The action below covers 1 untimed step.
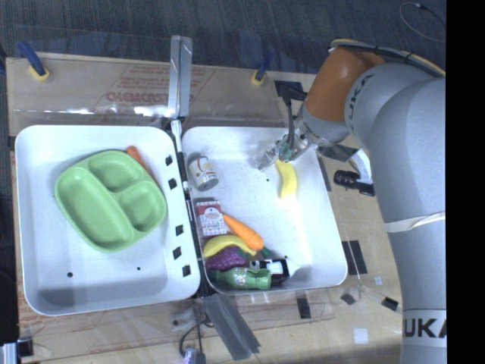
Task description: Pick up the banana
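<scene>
Right of centre, we see the banana [286, 179] lying loose in the right bin [322, 268]. Our tool [282, 152] hovers at its upper end; we cannot tell its opening.

The grey arm [402, 165] comes in from the right, its thick links filling that side, and bends back toward the upper middle. An orange band [333, 82] sits above the wrist, and the gripper [282, 154] points down and left, low.
</scene>
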Available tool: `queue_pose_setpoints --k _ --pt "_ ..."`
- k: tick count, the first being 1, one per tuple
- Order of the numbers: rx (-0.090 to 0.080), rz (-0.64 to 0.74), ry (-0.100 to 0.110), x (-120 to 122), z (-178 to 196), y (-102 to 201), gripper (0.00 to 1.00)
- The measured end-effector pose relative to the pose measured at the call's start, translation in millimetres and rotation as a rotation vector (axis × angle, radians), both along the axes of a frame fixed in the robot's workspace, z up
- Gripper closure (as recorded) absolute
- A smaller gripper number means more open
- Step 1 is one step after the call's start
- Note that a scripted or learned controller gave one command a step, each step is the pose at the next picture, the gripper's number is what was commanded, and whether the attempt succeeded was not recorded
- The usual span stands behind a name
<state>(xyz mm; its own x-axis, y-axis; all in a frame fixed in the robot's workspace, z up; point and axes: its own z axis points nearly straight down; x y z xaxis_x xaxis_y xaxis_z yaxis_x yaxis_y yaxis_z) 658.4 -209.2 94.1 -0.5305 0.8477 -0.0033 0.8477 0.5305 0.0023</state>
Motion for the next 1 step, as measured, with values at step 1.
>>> queue_pose_setpoints --k 1 --pt "-0.001 0.005 -0.004 1.8 12.0 1.3 1.0"
